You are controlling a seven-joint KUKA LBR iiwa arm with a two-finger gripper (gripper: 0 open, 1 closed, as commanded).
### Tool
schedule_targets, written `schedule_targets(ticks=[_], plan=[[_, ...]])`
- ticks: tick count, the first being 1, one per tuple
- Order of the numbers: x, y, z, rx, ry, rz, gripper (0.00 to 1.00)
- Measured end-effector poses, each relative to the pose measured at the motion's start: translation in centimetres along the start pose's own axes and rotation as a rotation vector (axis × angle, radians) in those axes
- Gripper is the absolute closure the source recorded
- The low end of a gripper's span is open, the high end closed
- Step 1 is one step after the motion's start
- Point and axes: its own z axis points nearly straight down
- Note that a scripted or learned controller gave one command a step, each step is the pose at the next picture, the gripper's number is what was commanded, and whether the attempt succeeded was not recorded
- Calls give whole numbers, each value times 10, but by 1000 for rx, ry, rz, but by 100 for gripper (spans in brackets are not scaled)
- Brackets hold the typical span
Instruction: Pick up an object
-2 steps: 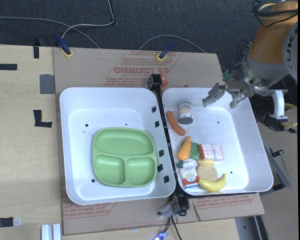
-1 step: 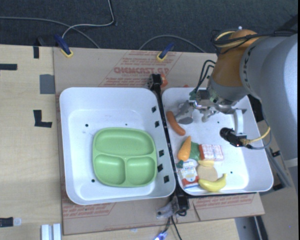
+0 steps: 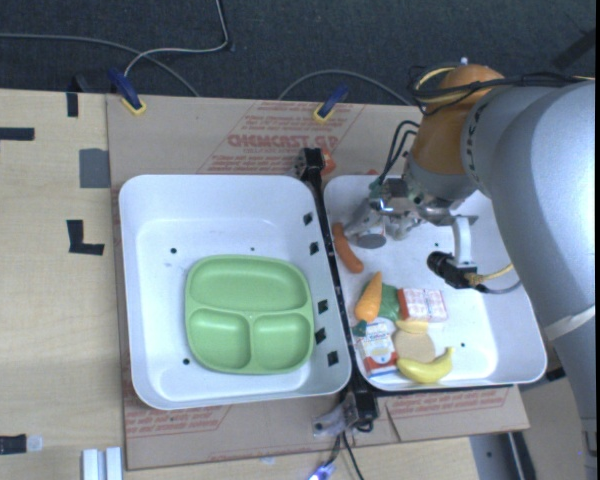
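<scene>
On top of a cardboard sheet [image 3: 280, 138] over a wood bench sit two white bins; dark carpet behind w/ a cable. Left bin [image 3: 150, 218] holds a green divided tray [image 3: 248, 313]. Right bin [image 3: 500, 348], just beside it: orange sausage [image 3: 348, 251] near the shared wall, carrot [image 3: 369, 296], snack packet [image 3: 423, 306], banana [image 3: 426, 368] at front. Arm w/ orange band comes from right, wrist bent down; gripper [image 3: 372, 230] hangs near the sausage. Pincer state: can't tell.

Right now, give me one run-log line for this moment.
gripper: above right bin, near hot dog | holding: nothing seen | banana, carrot: in bin | tray: left bin
</scene>
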Motion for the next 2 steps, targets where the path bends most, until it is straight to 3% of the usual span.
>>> schedule_targets(ticks=[1,2], plan=[[-2,15,2,11,-4,-1,0],[4,16,-7,8,6,-3,100]])
